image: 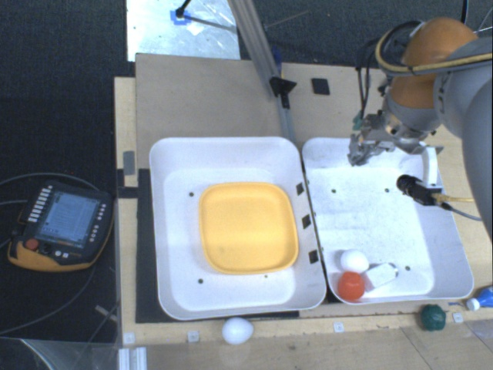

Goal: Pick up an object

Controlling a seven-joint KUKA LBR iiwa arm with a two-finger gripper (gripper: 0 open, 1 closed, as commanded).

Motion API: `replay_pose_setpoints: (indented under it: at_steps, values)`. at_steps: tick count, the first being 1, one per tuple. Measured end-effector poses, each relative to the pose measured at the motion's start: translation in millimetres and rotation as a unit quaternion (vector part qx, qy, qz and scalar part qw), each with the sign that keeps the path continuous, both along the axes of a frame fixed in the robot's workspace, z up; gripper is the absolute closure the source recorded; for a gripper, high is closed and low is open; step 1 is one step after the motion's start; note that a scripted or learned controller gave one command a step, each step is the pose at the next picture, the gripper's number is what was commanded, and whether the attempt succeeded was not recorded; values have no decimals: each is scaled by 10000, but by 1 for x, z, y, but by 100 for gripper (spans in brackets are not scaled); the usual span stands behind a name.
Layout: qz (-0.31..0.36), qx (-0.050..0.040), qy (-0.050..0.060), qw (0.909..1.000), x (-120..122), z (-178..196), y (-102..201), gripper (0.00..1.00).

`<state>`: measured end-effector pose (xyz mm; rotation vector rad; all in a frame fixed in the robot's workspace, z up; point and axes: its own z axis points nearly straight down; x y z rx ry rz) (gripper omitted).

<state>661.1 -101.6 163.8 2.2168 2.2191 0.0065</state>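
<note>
White egg [237, 331] nearest; claw [359, 157] over right bin [447, 237], state indiscernible.

A square yellow plastic plate [249, 227] with rounded corners lies flat in the middle of the left white bin [173, 206]. In the right white bin [443, 245], at its near left corner, a small white ball [354, 260] touches a red-orange ball [351, 285], with a small white block-like piece [381, 273] just beside them.
</note>
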Motion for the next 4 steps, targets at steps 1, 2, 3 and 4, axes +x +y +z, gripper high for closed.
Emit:
replay_pose_setpoints:
  at_steps: [1, 2, 3, 4]
  values:
    - [-3, 0, 7, 10000, 1, 45, -7, 100]
    - [0, 0, 10, 10000, 10, 95, -10, 100]
    - [16, 2, 23, 10000, 2, 100, 42, 100]
    - [15, 8, 26, 10000, -15, 98, 95, 100]
